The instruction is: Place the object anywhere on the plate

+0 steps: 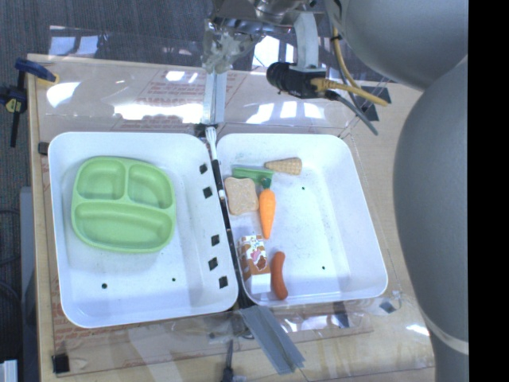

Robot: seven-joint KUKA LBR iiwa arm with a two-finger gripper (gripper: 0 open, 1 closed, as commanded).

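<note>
A light green plate (pixel 123 205) with three compartments lies in the left bin (pixel 187 293), toward its left side, with nothing on it. Several toy foods lie along the left side of the right bin (pixel 342 213): a slice of toast (pixel 240 195), an orange carrot (pixel 267 212), a red sausage (pixel 279 274), a tan cracker (pixel 284 165), a green strip (pixel 250 173) and a small printed carton (pixel 254 255). My gripper (pixel 219 52) hangs high over the far end of the divider between the bins, behind both bins and away from every item.
The grey arm fills the upper right and right side of the view. A black cable fitting with a yellow hose (pixel 306 79) hangs over the right bin's far edge. Black clips (pixel 213 241) run along the ridge between the bins.
</note>
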